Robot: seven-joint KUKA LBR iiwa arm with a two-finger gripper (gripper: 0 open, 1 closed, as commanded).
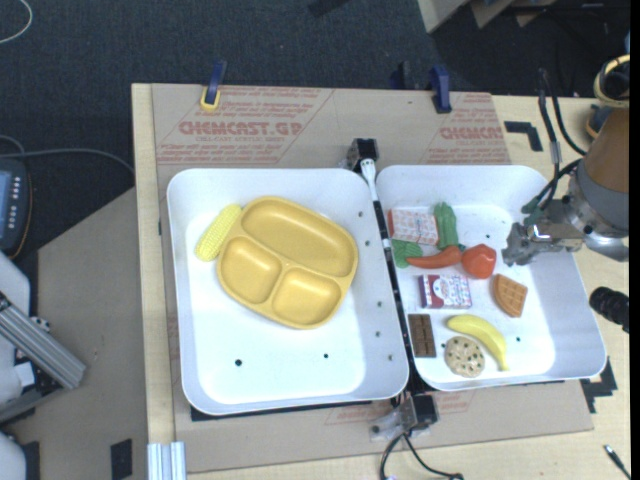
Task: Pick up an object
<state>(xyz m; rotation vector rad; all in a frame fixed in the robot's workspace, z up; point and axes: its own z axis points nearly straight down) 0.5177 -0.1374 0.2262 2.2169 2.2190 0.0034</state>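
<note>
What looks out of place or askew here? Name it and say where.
The corn cob lies alone in the left bin, beside the yellow divided plate rather than on it. That plate sits at an angle to the bin's sides. The remaining toy food is in the right bin.

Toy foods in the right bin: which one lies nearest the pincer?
The round red tomato, just left of the pincer. The tan waffle piece lies below it, slightly farther; the yellow banana and speckled cookie lie farther toward the front.
</note>
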